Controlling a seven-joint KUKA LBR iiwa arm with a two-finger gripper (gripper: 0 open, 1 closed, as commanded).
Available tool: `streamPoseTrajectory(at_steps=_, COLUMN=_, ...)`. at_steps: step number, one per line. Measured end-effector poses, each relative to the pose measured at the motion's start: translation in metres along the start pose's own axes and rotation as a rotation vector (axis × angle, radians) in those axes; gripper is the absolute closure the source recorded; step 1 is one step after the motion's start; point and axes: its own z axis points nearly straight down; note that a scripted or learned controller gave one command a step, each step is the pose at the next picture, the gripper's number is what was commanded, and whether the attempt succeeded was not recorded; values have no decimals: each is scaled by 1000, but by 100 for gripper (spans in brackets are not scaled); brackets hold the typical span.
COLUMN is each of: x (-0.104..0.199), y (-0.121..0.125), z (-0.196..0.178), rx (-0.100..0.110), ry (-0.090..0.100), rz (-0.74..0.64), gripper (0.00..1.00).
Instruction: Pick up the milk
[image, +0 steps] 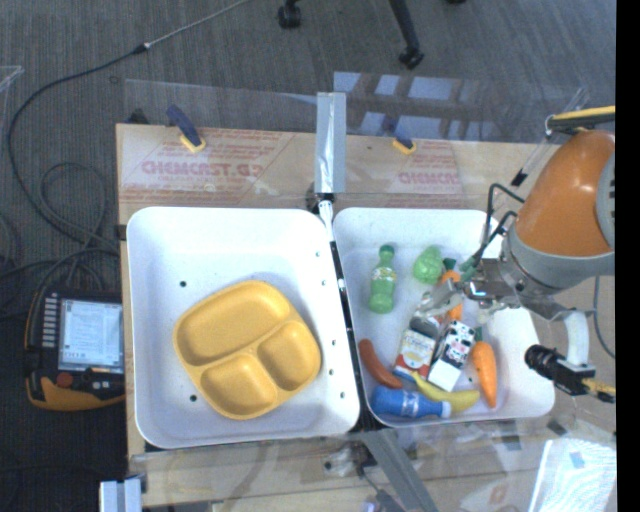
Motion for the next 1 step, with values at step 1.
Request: streamPoseTrajectory(at_steps=1, x=-57, y=-14, z=98, rx=-13, ry=-3, rz=-21, gripper=0)
